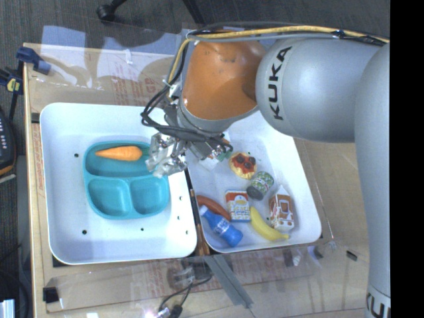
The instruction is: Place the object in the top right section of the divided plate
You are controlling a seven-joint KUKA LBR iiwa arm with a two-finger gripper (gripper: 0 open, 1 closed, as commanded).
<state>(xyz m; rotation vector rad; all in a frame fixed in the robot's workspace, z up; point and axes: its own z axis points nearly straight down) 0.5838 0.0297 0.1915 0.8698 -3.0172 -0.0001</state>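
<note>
A blue divided plate (126, 199) lies in the left white bin (66, 230). An orange carrot (120, 154) rests in the plate's long upper section, toward its left. My gripper (165, 159) hangs over the right end of that same section, close to the plate's right rim, a short way right of the carrot. Nothing shows between its metal fingers. The grey arm with its orange band (218, 78) rises behind it and hides the upper part of the right bin.
The right bin (306, 197) holds several toy foods: a banana (265, 229), a blue bottle (222, 228), a sausage (213, 207), a small carton (238, 205), a strawberry pastry (243, 165) and a can (260, 185). The bins' inner walls meet just right of the gripper.
</note>
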